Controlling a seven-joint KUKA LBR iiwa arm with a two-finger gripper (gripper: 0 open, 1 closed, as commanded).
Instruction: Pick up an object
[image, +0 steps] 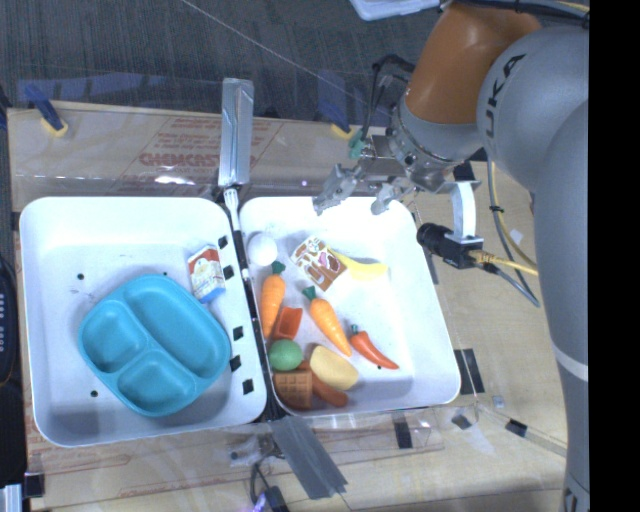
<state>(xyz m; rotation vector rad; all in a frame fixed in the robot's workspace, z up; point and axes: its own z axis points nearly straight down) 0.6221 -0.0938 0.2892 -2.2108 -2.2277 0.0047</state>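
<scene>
Nearest the lens, at six o'clock of my right white bin (440, 375), sits a brown waffle toy (295, 388). Leftward, the left white bin (60, 230) holds one blue divided plastic tray (152, 343) and one small carton (205, 272). My pincer (352, 198) hangs spread and empty; three orange toy carrots (330, 325) lie at six o'clock below it, long axes running roughly twelve-to-six.

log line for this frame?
gripper: open, holding nothing | above right bin back edge | toy food untouched | blue tray in left bin

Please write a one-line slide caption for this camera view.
Open gripper hovers over the right bin of toy food; a blue tray lies in the left bin.
</scene>
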